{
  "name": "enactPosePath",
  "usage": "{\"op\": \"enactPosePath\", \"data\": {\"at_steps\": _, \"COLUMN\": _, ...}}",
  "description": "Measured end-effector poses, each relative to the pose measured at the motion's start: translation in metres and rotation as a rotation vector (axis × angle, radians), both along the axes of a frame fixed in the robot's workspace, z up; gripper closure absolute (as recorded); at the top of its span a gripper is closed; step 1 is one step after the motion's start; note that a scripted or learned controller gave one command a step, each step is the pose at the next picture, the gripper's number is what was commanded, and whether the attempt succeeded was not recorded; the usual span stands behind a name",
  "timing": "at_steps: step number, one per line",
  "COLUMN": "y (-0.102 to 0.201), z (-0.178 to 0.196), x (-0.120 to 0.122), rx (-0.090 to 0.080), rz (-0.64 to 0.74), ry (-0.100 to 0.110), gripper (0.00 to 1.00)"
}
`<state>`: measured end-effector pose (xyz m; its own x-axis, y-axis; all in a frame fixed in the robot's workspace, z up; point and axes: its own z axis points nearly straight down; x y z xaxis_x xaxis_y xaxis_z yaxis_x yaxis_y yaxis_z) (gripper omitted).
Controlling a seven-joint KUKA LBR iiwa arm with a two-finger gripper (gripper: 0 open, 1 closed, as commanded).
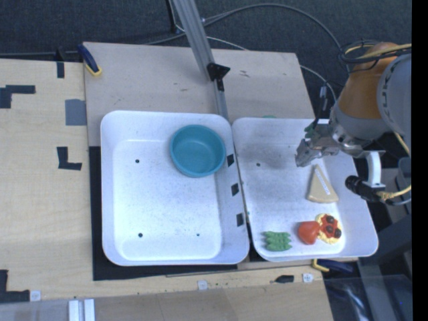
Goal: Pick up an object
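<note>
The right bin (267, 179) holds three small things, all toward its near right part. One pale tan wedge (322, 186), shaped like a slice of cheese or bread, lies with its point toward the far side. Below it, in the near right corner, sits one red and yellow toy food piece (321, 230) with dark spots on its yellow part. Just to its left, near the front wall, lies one small green leafy piece (277, 241). The red and yellow piece and the green piece are close but apart; the wedge is a little apart from both.

The left bin (160, 226) holds one thing: a round teal bowl (197, 150), upright, in its far right part near the wall shared with the other bin.

The gripper (309, 154) hangs over the right bin, just above the tip of the wedge and to its left, on the grey arm (374, 99) that comes in from the right with its orange band above the wrist. Whether the fingers are spread or pressed together cannot be told from this slant, as they appear as one dark grey mass. Nothing shows between them, and contact with the wedge cannot be judged.

Both bins are white and speckled with fine dark marks. They rest side by side on a tan board (147, 79) over a dark mat. A light wooden bench (40, 179) with black tape marks lies to the left. A grey metal pole (194, 32) slants in from the top, and the floor beyond is dark blue carpet (67, 12) with cables across it.
</note>
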<state>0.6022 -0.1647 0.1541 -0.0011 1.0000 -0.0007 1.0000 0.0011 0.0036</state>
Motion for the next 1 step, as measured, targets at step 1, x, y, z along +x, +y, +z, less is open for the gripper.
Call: {"op": "enactPosePath", "data": {"at_steps": 1, "y": 0.0051, "z": 0.0492, "x": 0.0094, "rx": 0.0, "rz": 0.0, "ry": -0.001, "gripper": 1.0}}
